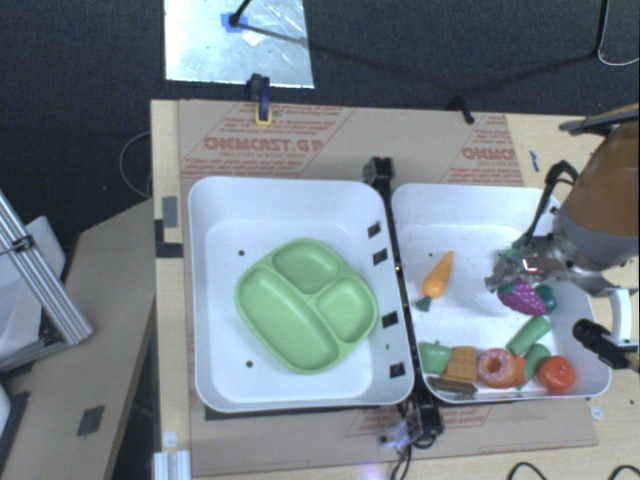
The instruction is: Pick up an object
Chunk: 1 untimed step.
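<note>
The gripper (520, 268) sits low in the right bin (470, 203), right over a purple bunch of grapes (524, 296), and from where I stand I can't tell how its fingers are set or whether anything is caught in them; metal and fruit blur together there. The grapes look to be touching the tool's underside, or lying just under it.

Going outward, a green pepper-like piece (527, 332) lies just below the grapes, a red tomato (556, 372) sits beyond it near the bin's front corner, and a pink doughnut (495, 367), a tan cracker (462, 364) and another green piece (434, 356) line the front wall. A carrot (437, 274) lies by itself, nearer the divider. The left bin (290, 198) carries a green divided plate (305, 304).

What worries me is this. The grapes are lumpy and probably slick, so a pinch on one lobe may squirt them sideways. The green piece is close enough that the fingers might catch it too, or shove it along. The bin's far wall is also near the wrist, so a crooked lift could scrape it.

As for writing, the brown sheet (330, 133) under the bins reads "CHEMCAST GP" in red, printed upside down from my side and repeated, partly cut off, towards the right.
</note>
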{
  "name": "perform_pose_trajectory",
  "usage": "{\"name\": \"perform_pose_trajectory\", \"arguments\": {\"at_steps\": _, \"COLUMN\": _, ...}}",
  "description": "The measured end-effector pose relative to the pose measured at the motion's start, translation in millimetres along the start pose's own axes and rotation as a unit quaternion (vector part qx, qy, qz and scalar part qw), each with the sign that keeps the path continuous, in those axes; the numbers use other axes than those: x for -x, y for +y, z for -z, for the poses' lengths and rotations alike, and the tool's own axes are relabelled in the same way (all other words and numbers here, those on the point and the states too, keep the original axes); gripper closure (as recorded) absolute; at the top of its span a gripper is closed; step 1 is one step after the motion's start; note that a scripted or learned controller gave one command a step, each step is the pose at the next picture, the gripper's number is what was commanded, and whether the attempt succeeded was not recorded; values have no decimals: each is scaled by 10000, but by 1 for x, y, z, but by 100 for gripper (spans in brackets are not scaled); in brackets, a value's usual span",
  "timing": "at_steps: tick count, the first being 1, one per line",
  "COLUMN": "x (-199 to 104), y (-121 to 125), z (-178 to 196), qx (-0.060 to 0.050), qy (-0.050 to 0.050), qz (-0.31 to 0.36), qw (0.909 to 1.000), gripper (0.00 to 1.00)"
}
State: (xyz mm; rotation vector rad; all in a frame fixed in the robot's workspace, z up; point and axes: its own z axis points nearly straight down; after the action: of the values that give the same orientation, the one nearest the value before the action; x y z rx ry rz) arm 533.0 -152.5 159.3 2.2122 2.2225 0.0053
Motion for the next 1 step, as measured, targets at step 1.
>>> {"name": "perform_pose_trajectory", "arguments": {"at_steps": 1, "x": 10, "y": 3, "z": 49, "qx": 1, "qy": -3, "qz": -4, "qw": 10000, "gripper": 100}}
